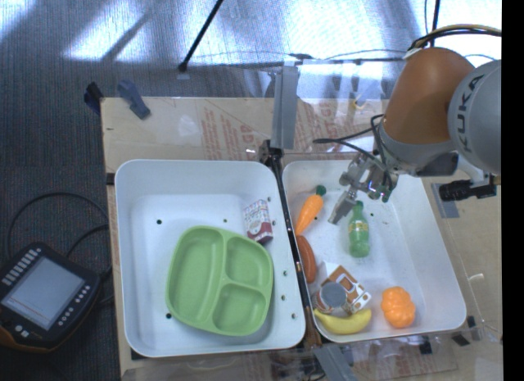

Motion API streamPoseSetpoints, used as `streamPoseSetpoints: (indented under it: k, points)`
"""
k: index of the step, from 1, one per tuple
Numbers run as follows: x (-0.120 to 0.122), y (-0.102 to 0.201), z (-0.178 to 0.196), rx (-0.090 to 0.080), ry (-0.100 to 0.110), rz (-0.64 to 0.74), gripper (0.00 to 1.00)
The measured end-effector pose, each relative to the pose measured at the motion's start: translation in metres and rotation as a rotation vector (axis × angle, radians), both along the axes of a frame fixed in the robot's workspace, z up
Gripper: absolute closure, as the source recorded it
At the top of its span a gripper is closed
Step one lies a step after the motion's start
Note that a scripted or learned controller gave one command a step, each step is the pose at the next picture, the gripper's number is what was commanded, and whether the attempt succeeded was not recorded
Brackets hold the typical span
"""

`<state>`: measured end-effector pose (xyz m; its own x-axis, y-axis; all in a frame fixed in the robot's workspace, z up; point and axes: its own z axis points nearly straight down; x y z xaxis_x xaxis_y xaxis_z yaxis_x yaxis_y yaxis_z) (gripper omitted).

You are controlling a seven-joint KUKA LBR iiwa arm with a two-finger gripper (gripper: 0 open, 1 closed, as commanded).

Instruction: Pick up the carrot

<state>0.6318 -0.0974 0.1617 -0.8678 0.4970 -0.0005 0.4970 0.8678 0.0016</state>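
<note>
Plywood bench (164, 129) on dark carpet, my gripper (348, 205) low over right bin (426, 240), jaws slightly parted on nothing, carrot (309, 210) just left of them at frame centre, "KUKA" readable on arm (467, 109).

orange carrot (309, 211) w/ green top, green tray (219, 280), white bins (139, 199)

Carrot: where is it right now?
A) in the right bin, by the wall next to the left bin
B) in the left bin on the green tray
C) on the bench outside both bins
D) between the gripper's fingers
A: the carrot lies in the right bin against its left wall, with the gripper hovering just to its right, beside the green bottle.
</note>
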Motion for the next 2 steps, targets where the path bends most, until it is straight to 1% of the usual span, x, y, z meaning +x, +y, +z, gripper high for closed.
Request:
streamPoseSetpoints:
  k: [1, 2]
  points:
    - [-0.023, 0.013, -0.077, 0.001, 0.003, 0.099, 0.00]
    - [-0.025, -0.018, -0.055, 0.000, 0.001, 0.245, 0.00]
